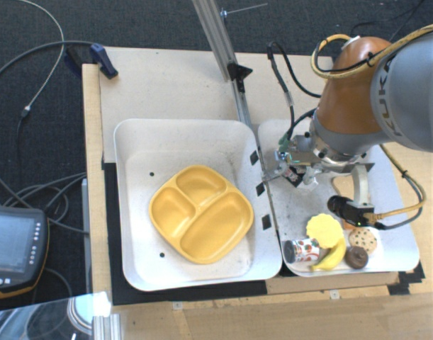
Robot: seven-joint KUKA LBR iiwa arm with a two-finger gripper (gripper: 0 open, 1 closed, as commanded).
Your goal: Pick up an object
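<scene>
**Overhead view of the desk (166, 83) with two white bins.** The grey and orange arm (351, 98) enters from the view's right. White lettering (395, 108) runs along its grey link and is cut by the frame edge; only "KU" can be read.

The tool (295, 167) hangs over the right bin (293, 214), close to the wall that bin shares with the left bin (131, 147). From this angle it cannot be told whether the tool is wide, narrow or holding anything.

All places are given from the tool, as the view shows them.
- **Below the tool**, against the right bin's near wall, lies a small can (305, 250) on its side. It bears a red and white print too small to read.
- **Below and to the right**, a yellow round piece (324, 227) sits nearest the tool, with bare bin floor between the two.
- A banana (331, 257) touches the lower edge of that piece and lies just beside the can.
- **Farther right**, a speckled cookie (363, 240) lies with a dark brown round piece (356, 258) touching it below.
- The whole cluster lies apart from the tool.
- **To the left and slightly below**, across the shared wall, a yellow three-part plate (200, 213) lies flat in the left bin, well apart from the tool.
</scene>
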